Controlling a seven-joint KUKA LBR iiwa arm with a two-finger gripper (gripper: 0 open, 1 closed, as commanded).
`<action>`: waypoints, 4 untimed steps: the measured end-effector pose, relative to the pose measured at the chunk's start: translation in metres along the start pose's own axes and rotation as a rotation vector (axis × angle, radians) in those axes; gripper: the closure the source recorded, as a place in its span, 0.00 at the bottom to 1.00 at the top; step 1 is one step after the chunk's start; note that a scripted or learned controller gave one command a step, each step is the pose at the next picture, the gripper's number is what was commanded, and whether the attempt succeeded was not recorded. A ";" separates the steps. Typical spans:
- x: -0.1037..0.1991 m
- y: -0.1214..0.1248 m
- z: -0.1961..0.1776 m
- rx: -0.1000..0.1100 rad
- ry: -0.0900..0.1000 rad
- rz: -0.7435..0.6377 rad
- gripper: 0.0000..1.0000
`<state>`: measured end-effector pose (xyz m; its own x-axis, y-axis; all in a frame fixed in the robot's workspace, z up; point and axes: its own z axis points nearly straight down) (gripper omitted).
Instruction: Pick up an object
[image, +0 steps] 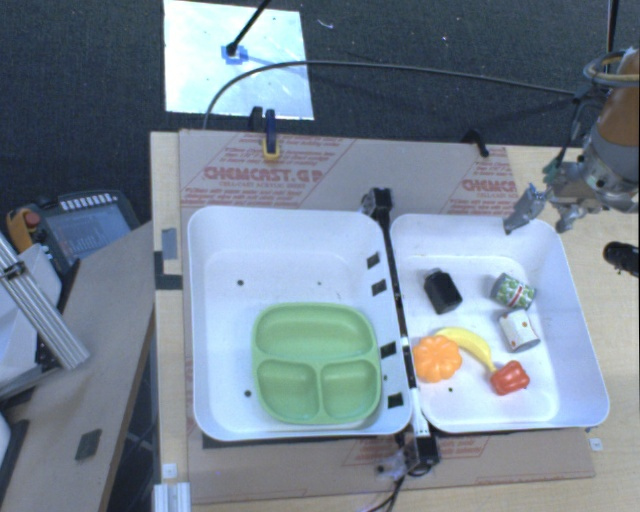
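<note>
A: Where is the gripper (541, 209)?
B: At the upper right of the view, hanging above the far right corner of the right bin (575, 395). Its 2 fingers are spread apart with nothing between them.

A: And what lies within reach?
B: 6 things, all in that bin, below and to the left of the gripper. Nearest to it is a small green-and-white can (513, 291) on its side, with a white cup (518, 329) just beyond. Further left of the gripper sits a black block (441, 290).

A: The rest?
B: Furthest from the gripper, toward the near wall: a banana (472, 346), an orange pumpkin-like toy (436, 358) touching the banana's left end, and a red pepper (509, 378) by its right end.

A: The other bin?
B: The left bin (215, 290), well apart from the gripper, holds a green 3-compartment plate (316, 362).
</note>
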<state>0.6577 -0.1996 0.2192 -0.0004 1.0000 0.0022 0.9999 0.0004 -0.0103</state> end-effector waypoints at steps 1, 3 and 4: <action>0.001 0.003 -0.009 -0.013 -0.003 -0.003 0.00; 0.004 0.010 0.094 -0.009 -0.002 -0.007 0.00; 0.005 0.011 0.136 -0.010 -0.003 -0.007 0.00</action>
